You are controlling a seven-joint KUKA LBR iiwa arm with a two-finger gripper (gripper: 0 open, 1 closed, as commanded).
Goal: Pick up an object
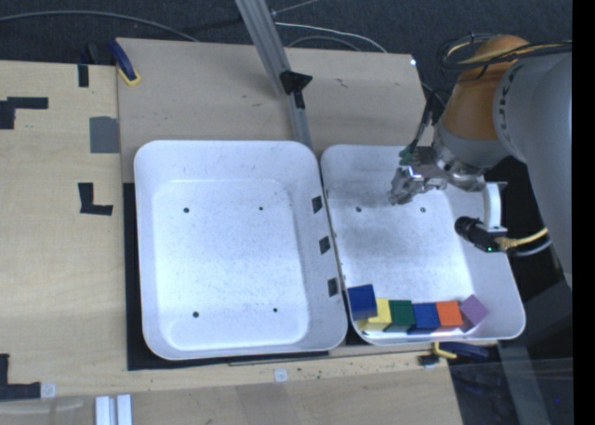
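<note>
Several small blocks lie in a row along the near edge of the right bin (409, 246): a blue block (362, 299), a yellow block (377, 314), a green block (402, 312), another blue block (425, 315), an orange block (449, 313) and a purple block (473, 309). My gripper (403, 188) hangs over the far part of the right bin, well away from the blocks. Nothing shows between its fingers.
The left bin (228, 246) lies beside the right one. A slanted metal pole (265, 37) crosses the bench behind the bins. My grey arm with the orange band (479, 102) comes in from the right.
</note>
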